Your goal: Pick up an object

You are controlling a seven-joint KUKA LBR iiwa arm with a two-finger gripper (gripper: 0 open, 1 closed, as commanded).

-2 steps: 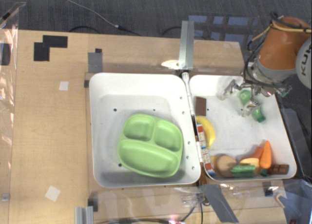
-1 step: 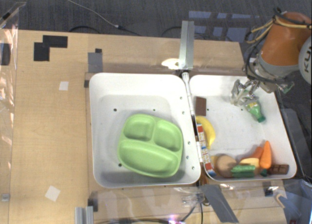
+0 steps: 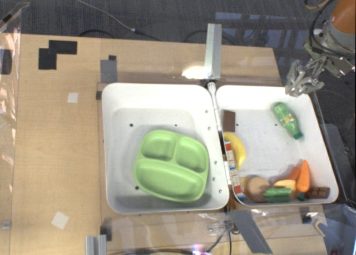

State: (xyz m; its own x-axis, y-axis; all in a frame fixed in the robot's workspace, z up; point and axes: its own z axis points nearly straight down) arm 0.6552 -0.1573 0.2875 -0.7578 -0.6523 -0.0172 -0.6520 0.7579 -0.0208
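Robotics lab: wooden bench (image 3: 67, 154) with 2 white bins (image 3: 119, 109), toy food, loose cables, metal brackets.

A green bottle (image 3: 287, 119) is lying tilted in the right bin's (image 3: 261, 109) far corner; a banana (image 3: 237, 148), carrot (image 3: 302, 176) and other toy food are crowding its near edge.

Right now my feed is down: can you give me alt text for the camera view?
The end effector hangs over the right bin's top right corner, holding nothing. That bin holds a green bottle, banana, carrot and other toy food along its near edge. The left bin holds a green divided tray.
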